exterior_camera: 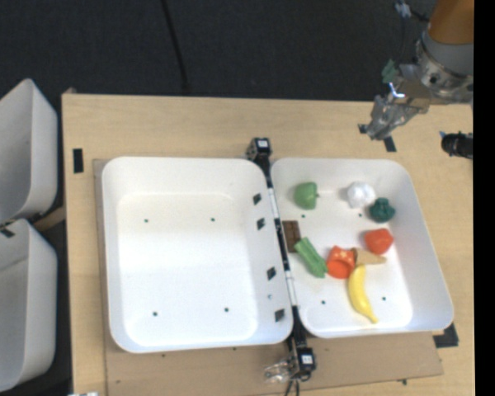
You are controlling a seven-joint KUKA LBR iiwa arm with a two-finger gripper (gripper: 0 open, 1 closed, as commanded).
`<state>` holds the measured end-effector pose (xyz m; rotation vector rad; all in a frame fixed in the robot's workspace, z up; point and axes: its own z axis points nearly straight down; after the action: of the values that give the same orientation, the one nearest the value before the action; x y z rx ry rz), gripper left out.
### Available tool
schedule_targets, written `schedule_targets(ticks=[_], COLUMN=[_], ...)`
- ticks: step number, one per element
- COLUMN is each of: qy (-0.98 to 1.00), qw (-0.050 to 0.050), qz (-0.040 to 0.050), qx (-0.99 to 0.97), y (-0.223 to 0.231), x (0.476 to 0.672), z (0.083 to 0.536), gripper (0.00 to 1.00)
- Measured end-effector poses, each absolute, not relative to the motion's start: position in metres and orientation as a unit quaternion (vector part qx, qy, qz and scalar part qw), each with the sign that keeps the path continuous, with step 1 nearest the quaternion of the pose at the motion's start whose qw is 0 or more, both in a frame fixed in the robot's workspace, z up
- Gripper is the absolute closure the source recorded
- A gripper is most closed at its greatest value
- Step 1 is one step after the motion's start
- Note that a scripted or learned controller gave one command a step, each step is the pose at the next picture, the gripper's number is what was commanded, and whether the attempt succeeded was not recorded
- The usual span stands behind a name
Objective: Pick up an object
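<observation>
Seven small toy foods lie in the right-hand white bin (400,176); the round white ball (360,193) near its far edge lies nearest the gripper (384,120), hovering beyond that edge.

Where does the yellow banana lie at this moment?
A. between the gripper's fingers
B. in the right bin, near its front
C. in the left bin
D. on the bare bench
B: the banana lies in the right bin, just below the orange pepper.
</observation>
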<state>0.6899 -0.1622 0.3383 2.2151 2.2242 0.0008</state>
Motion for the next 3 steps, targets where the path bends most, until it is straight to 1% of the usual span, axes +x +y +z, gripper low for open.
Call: schedule_targets(ticks=[1,3], qy=[0.708,0.708], qw=[0.003,0.003], qz=[0.001,0.0008], qx=[0.706,0.706], y=[-0.145,-0.1], x=[0.69,0.69], z=[0.355,0.382], gripper=[1.0,1.0])
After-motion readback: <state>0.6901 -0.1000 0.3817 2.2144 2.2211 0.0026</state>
